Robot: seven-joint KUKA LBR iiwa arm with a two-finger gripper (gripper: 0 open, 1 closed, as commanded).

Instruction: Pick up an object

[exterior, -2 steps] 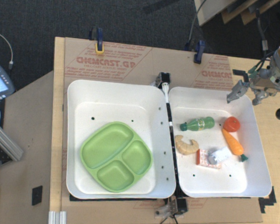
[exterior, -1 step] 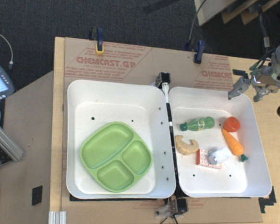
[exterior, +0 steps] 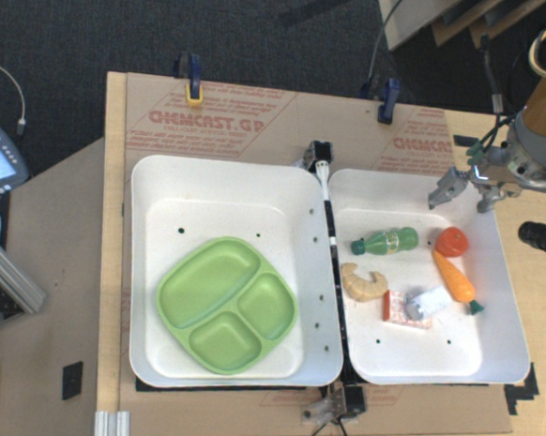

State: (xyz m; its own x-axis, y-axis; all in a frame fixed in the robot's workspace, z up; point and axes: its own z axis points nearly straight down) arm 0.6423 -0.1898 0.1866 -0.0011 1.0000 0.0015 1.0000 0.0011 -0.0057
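Observation:
The right bin holds a green bottle lying on its side, a small red-orange tomato, an orange carrot, a tan croissant-like piece and a small packet with a grey lump on it. My gripper hangs above the bin's far right corner, open, its two fingers spread apart with nothing between them. It is just above and behind the tomato, clear of every object.
The left bin holds a green three-compartment plate. A black divider clip sits at the back between the bins. Blue clamps hold the cardboard board at the far edge.

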